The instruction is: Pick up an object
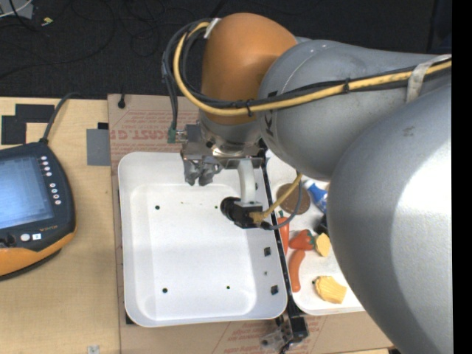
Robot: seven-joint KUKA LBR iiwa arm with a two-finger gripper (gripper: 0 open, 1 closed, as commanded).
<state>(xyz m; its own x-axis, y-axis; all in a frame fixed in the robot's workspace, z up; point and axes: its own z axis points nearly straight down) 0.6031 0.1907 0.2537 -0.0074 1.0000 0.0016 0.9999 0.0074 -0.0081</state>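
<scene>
Hanging over left bin (140, 271) at its 12 o'clock rim: gripper (200, 169), grip state cannot be told, nothing seen held. Lying in right bin (335, 310): orange piece (295, 265), yellow piece (330, 290). Risks: empty closure over bare floor; snagging dividing rim at 3 o'clock.

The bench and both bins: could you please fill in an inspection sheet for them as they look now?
Surface: cardboard-covered bench; left bin, right bin side by side.
Job's things: in the right bin, orange piece, yellow piece, blue piece, partly hidden by the arm.
Clutter: nothing seen.
Grippers: gripper over the left bin's far edge; nothing seen in it.
Cables: yellow and black hoses on the arm.
Surroundings: pendant at left.
</scene>
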